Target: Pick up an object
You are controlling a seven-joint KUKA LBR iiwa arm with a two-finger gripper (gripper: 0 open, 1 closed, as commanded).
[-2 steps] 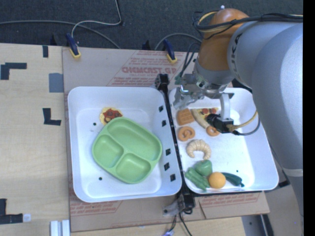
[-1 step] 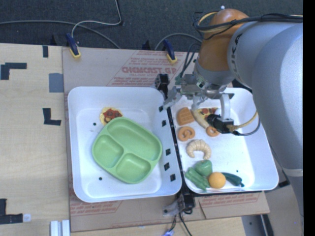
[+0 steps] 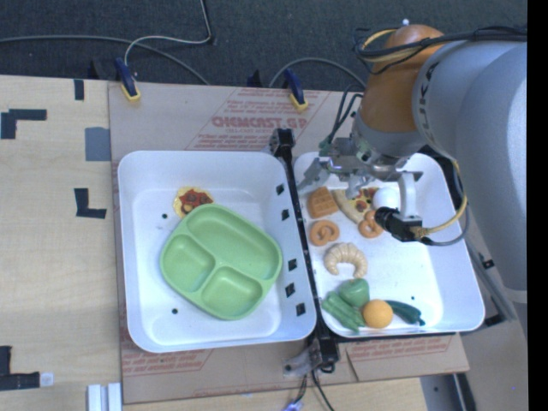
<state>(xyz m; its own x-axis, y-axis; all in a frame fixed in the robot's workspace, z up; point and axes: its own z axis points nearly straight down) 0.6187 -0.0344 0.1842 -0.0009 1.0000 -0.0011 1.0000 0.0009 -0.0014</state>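
I see my gripper (image 3: 353,178) low over the back of the right bin (image 3: 445,289), just above the toy foods, and I cannot tell how it is set. The waffle (image 3: 322,203), pizza slice (image 3: 353,205) and pretzel (image 3: 324,232) sit under it, the croissant (image 3: 346,259) nearer me

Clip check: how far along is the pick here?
Nothing looks lifted yet. In hand: the pincer is low over the right bin, by the waffle and pizza slice. Left: grasp and raise one; croissant, orange and green tray lie untouched.
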